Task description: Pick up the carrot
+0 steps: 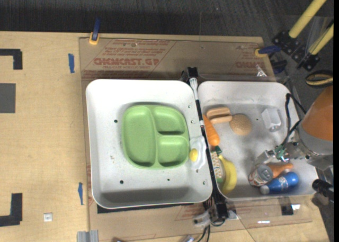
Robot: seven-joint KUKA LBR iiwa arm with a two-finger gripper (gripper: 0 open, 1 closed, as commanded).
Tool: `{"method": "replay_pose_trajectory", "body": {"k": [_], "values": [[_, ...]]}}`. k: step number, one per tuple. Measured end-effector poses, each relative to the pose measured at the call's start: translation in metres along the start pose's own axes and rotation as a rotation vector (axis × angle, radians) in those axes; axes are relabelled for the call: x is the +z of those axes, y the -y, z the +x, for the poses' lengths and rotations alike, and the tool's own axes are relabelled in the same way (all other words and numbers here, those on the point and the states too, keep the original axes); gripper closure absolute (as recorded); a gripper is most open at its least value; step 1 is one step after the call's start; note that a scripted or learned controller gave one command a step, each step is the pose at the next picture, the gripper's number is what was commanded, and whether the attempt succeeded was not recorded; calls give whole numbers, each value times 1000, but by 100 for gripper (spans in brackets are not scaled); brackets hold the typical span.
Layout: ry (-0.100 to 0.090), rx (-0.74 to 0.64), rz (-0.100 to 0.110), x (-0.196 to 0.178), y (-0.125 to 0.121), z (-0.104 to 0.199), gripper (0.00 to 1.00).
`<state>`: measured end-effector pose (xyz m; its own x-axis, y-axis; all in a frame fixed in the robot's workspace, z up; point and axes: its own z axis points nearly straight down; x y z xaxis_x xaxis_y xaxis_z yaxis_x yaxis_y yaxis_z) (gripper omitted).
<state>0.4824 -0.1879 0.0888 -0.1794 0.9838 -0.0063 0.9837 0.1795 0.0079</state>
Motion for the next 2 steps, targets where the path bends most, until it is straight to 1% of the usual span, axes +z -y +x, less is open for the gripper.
{"method": "replay_pose_trajectory", "body": {"k": [1, 2], "values": [[-32, 376, -6, -2, -5, -20, 0], [-2, -62, 2, 0, 3, -14, 0]]}}
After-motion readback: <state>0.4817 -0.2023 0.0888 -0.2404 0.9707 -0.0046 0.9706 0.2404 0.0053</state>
